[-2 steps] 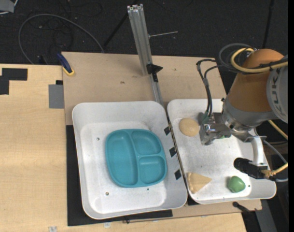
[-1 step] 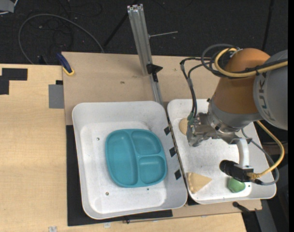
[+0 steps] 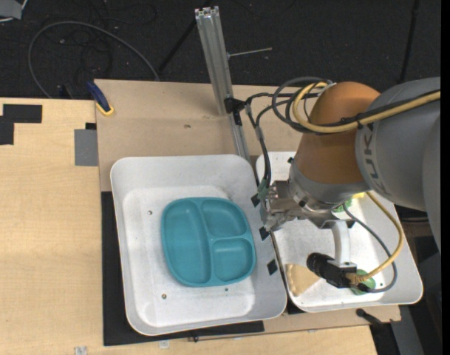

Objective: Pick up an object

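Orange wrist (image 3: 335, 135) hides hand, most of right bin (image 3: 402, 287).

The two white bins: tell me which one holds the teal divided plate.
The left bin, away from the arm, holds the teal plate; the right bin lies under the arm.

A wooden bench (image 3: 40, 220) filled the left of the frame, with black squares (image 3: 14, 120) near its upper left. An upright metal post (image 3: 216, 58) stood at upper centre. Black cables (image 3: 69, 43) looped over the dark floor along the top.
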